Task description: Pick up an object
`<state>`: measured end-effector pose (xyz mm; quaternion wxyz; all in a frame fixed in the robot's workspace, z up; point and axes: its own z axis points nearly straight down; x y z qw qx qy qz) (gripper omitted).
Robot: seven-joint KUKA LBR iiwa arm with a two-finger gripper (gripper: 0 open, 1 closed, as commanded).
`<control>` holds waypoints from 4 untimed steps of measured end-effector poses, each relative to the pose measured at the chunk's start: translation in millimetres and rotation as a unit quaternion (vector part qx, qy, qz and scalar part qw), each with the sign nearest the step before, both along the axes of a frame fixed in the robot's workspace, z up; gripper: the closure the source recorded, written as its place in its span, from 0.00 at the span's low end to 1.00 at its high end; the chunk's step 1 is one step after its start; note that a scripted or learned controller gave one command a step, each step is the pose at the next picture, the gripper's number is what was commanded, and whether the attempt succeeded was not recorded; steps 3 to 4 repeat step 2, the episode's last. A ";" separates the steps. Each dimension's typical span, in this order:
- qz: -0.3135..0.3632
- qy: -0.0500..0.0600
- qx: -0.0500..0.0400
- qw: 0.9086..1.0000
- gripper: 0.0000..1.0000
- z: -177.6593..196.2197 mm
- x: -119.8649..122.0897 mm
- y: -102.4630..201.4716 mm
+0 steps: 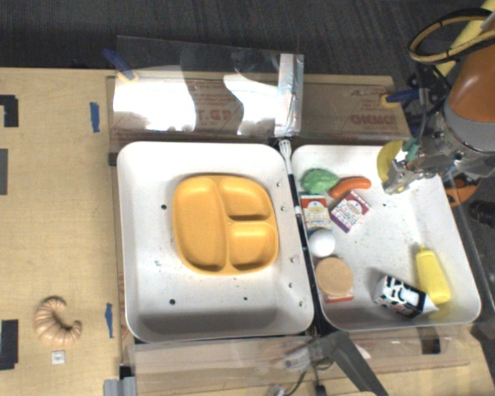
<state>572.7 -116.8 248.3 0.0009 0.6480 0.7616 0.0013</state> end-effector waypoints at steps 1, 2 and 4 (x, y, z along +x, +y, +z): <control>-0.127 0.000 0.000 0.992 1.00 8.3 4.4 47.4; -0.135 0.005 0.000 0.991 1.00 -36.1 16.8 77.5; -0.135 0.005 0.000 0.991 1.00 -36.1 16.8 77.5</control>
